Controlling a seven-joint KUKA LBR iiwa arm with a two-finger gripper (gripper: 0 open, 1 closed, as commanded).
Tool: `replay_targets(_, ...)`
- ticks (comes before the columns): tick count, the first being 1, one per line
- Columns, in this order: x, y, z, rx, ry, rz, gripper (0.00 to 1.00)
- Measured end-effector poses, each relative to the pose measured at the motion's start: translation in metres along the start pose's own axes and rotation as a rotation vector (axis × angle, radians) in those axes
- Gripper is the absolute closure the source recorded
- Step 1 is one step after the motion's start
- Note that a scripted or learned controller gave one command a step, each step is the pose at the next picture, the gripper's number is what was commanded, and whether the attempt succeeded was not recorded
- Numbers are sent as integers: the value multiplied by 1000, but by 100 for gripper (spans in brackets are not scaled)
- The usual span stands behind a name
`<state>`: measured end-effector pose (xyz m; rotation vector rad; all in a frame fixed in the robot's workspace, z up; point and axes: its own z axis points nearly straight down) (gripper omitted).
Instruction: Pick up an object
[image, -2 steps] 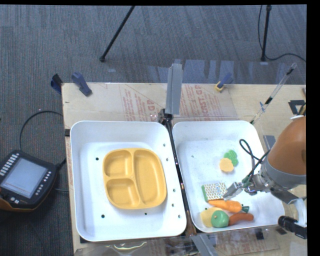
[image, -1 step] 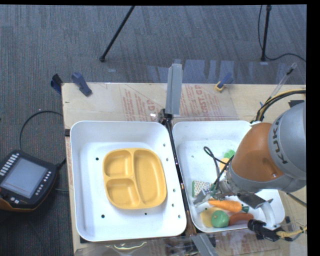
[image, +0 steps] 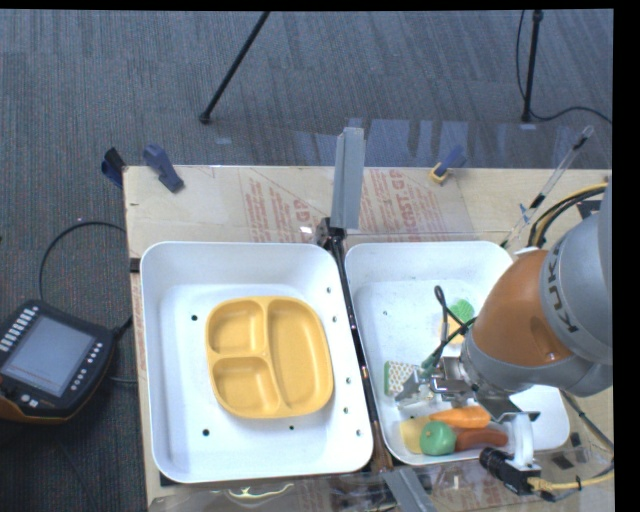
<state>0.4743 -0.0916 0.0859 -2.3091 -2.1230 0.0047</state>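
Camera view had two white bins side by side on the bench — a left bin (image: 160, 330) and a right bin (image: 400, 265). One yellow tray (image: 270, 355) with three compartments lay flat in the middle of the left bin, nothing in it. Over in the right bin the count ran to several small pieces bunched at the near edge: one orange carrot (image: 462, 417) lying on its side, one round green ball-like item (image: 437, 438) just beside it, one reddish piece (image: 482, 438) under the carrot, a pale yellow item (image: 411, 432) touching the green one, and a green-and-white patterned piece (image: 399, 375) a little farther up. The arm came in from the right, orange band big in frame, and the gripper (image: 432, 385) hung low over that cluster — whether its pincer was wide or narrow, I could not tell.
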Motion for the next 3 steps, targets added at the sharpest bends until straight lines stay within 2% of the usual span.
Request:
replay_targets(1, -8, 77, -1, -2, -1, 59, 0)
replay_targets(2, -7, 76, -9, 4, 0, 54, 100)
replay_targets(3, 35, 84, -146, -13, -1, -104, 100)
